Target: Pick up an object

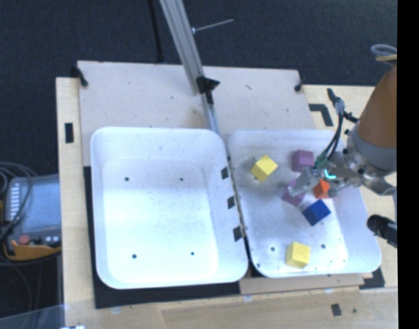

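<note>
Yellow cube lies nearest — gripper sits low among purple blocks; its grip state cannot be told

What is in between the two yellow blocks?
Mostly bare white bin floor. In the camera view the upper yellow block and lower yellow block have nothing between them; the blue block sits off to the right.

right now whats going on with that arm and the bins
A grey KUKA arm with an orange band reaches in from the right over the right bin. Its gripper is low among a cluster of blocks: a purple block, a blue block and a small orange piece sit close around it. Two yellow blocks lie further off in the same bin. Nothing is visibly held yet. The left bin sits beside it.
</note>
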`<move>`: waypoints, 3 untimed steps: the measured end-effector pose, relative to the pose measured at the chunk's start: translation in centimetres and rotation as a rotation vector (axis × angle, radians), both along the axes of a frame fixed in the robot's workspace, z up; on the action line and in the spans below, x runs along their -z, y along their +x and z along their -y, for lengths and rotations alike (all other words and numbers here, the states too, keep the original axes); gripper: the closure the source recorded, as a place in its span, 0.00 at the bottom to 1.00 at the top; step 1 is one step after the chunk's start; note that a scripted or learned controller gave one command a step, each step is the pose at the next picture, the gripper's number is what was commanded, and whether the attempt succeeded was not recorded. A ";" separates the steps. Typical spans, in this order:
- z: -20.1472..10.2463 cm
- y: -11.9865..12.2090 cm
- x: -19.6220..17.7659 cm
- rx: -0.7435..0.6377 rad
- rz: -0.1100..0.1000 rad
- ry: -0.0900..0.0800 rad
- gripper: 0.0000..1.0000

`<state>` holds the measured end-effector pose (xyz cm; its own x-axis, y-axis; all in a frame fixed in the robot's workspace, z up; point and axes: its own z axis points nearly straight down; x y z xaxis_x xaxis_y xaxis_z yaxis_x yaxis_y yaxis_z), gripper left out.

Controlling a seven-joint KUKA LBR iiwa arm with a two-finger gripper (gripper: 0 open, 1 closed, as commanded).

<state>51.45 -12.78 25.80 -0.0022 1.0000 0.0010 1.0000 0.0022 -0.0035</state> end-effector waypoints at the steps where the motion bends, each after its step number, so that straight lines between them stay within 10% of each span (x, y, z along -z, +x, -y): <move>1: 0.0 0.1 -0.2 0.003 0.005 -0.001 0.00; 3: -0.2 -0.9 10.4 0.004 -0.001 -0.001 0.00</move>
<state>50.52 -12.54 15.39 0.0023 1.0000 -0.0001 1.0000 -0.0023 -0.0050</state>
